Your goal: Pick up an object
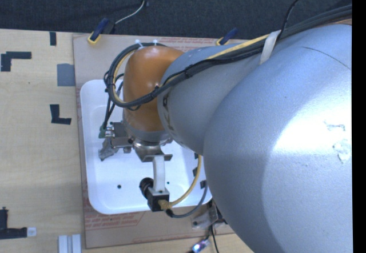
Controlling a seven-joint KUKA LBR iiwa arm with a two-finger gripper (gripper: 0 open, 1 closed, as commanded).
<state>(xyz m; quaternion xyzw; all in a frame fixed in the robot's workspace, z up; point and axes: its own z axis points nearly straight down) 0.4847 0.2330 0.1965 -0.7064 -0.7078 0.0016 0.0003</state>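
The grey arm with its orange band (143,89) reaches down over the left white bin (91,103). My gripper (107,148) hangs low at the bin's left side, just above the floor, seen as a grey metal part below the wrist. The arm's bulk hides what lies under it. A tiny dark speck (119,186) shows on the bare floor near the bin's front; I cannot tell what it is.
The arm's large grey body (274,143) covers the right bin and most of the bench. A black fitting with a yellow cable (154,195) hangs below the wrist over the bin's front. Wooden bench with black marks (34,109) lies to the left.
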